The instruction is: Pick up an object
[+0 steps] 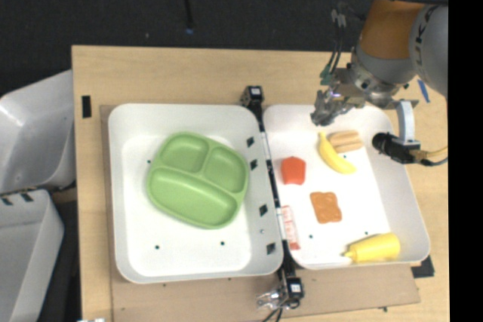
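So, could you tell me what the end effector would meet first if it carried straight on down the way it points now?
Probably the bare floor of the right bin near its far edge. The end effector points down just short of the banana and hot dog, though depth is hard to judge from this slant.

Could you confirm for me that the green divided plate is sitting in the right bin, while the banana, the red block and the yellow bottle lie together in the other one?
Not quite: the camera view shows the green divided plate in the left bin, not the right. The banana, the red block and the yellow bottle do lie together in the other one, the right bin.
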Available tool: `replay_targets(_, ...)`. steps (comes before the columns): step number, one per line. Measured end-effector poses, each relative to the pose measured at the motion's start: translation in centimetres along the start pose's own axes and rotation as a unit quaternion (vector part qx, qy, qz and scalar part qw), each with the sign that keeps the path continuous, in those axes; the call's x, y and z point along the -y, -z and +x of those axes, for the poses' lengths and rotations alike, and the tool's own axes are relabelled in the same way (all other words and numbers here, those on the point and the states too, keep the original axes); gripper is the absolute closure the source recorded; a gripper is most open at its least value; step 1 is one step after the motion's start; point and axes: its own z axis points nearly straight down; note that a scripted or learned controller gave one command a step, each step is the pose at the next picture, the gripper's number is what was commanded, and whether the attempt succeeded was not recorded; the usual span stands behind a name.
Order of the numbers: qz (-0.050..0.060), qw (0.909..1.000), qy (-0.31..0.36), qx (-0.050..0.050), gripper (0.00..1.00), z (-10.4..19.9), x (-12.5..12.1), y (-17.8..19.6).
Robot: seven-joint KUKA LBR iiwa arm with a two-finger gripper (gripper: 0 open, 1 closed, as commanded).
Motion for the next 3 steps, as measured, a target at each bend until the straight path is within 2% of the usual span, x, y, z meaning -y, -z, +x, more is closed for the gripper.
replay_targets(1,0.000,1.0000,-0.001,0.001,1.00,4.5,-1.4,-1.1)
replay_targets(3,0.000,1.0000,0.000,-0.001,1.00,14.5,-3.6,0.6)
